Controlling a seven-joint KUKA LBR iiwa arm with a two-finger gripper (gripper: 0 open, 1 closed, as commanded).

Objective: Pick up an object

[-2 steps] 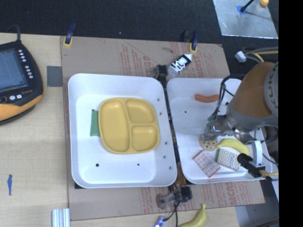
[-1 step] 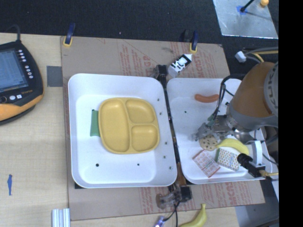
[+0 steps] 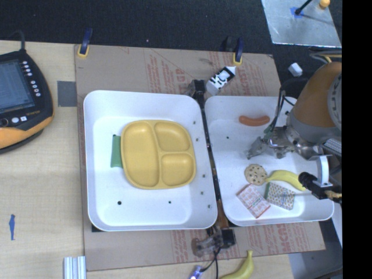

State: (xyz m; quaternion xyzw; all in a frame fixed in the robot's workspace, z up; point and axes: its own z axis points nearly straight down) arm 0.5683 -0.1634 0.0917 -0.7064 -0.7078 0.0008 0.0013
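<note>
Low over the right bin [image 3: 232, 214] hangs the claw [image 3: 260, 147], its grey metal fingers pointing toward the middle of the bin floor with nothing seen between them; whether they stand wide or narrow cannot be told from this angle. Just beyond the claw, toward the far wall of the bin, lies a small orange-red sausage [image 3: 254, 120], smooth and slightly curved. On the near side of the claw sits a round tan cookie [image 3: 254, 174] speckled with dark chips, and beside that a yellow banana [image 3: 287, 178], curved, resting partly on a patterned packet [image 3: 281, 196]. A second flat packet [image 3: 253, 201], pinkish with a fine grid print, lies a little nearer the front wall, touching the cookie's edge or nearly so. Well away from the claw, across the divide, the left bin [image 3: 99, 156] holds a yellow divided plate [image 3: 157, 153] with three compartments, and a green strip [image 3: 116, 150] pokes out from under the plate's far side.
</note>
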